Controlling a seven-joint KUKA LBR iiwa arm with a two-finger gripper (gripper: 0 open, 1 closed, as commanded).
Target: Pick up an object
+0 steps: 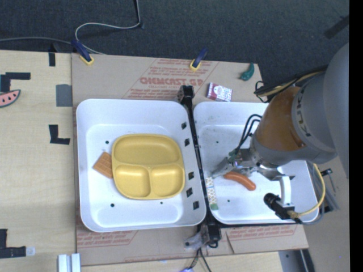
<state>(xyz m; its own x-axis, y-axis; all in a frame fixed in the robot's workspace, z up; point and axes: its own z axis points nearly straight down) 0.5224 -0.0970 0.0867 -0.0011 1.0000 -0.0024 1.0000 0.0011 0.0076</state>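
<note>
A: Where is the claw [229, 164] at this moment?

B: Low in the right bin [227, 123], near its left wall. The grey arm [317, 112] reaches in from the right, and the wrist with its orange band [281, 126] hangs over the middle of that bin.

A: And the thing to pick?

B: My guess is the orange sausage-shaped piece [241, 180]. It lies on the bin floor just beside the claw, slightly below it in the picture. The other candidates sit in the left bin [91, 152]: a yellow divided plate [148, 166] and a flat brown piece [103, 165] tucked partly under the plate's left edge.

A: Is the claw gripping anything?

B: I cannot tell. The tips are small and dark against the cables, so whether they are spread or closed is unclear. Nothing visibly sits between them.

A: So which step is this?

B: I judge it the approach, or the very start of the grasp; the orange piece rests on the floor, not lifted.

A: What does the next move need?

B: Centring over the piece, straddling its narrow width, closing firmly, then lifting straight up, clear of the bin wall.
</note>
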